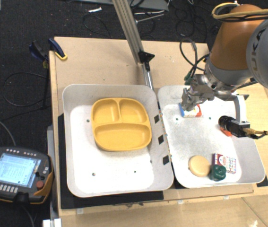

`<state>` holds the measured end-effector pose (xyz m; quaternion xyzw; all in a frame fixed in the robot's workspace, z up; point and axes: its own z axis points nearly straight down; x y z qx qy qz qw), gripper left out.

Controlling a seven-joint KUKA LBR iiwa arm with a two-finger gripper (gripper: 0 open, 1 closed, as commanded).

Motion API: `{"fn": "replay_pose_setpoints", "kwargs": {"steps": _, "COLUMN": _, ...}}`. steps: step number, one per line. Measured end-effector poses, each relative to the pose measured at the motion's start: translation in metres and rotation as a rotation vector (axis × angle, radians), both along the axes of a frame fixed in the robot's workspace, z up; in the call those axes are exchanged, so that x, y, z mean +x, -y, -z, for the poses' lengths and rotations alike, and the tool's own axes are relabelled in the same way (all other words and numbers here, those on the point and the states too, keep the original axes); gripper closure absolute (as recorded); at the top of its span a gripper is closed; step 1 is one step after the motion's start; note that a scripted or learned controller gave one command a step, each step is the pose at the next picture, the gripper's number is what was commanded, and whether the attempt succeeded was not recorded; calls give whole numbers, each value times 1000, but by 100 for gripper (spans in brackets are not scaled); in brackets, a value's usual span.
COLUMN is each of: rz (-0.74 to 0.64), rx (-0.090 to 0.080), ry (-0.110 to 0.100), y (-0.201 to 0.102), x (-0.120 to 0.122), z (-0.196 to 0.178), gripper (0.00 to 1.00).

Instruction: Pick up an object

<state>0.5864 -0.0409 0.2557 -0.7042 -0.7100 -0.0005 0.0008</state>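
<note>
Camera view: no legible writing

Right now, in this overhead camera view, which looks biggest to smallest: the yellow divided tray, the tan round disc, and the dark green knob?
1. Yellow divided tray, by far the largest.
2. Tan round disc.
3. Dark green knob, a little smaller than the disc beside it.
</note>
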Motion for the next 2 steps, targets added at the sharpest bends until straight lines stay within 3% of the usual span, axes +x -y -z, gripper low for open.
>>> {"fn": "replay_pose_setpoints", "kwargs": {"steps": 1, "rz": 0, "rx": 0, "ry": -1, "y": -61, "x": 6, "z": 10, "gripper": 100}}
{"fn": "replay_pose_setpoints", "kwargs": {"steps": 2, "rz": 0, "rx": 0, "ry": 2, "y": -110, "x": 31, "z": 13, "gripper": 100}}
